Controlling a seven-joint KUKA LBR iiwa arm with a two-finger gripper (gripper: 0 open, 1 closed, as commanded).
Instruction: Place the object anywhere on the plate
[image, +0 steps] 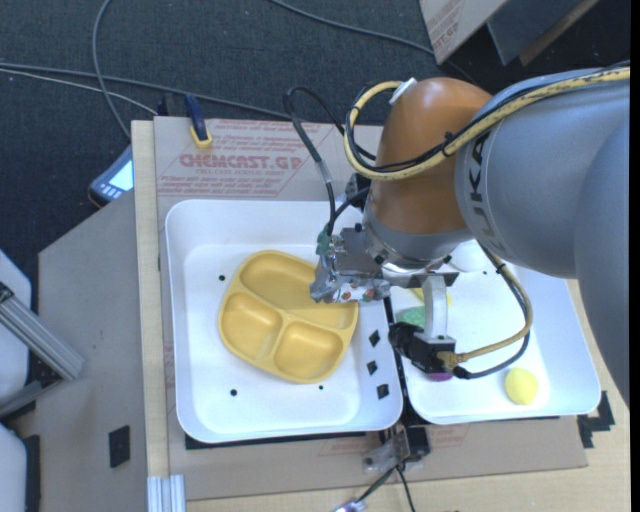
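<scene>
Orange-banded wrist (430, 150) overhangs both bins. My gripper (338, 285) sits at the right rim of the yellow plate (262, 325); I cannot tell whether it is open or closed. Yellow ball (520, 385) lies in the right bin (575, 340), so placement appears outstanding.

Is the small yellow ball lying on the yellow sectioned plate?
No, the small yellow ball lies in the right white bin, apart from the yellow sectioned plate.
</scene>
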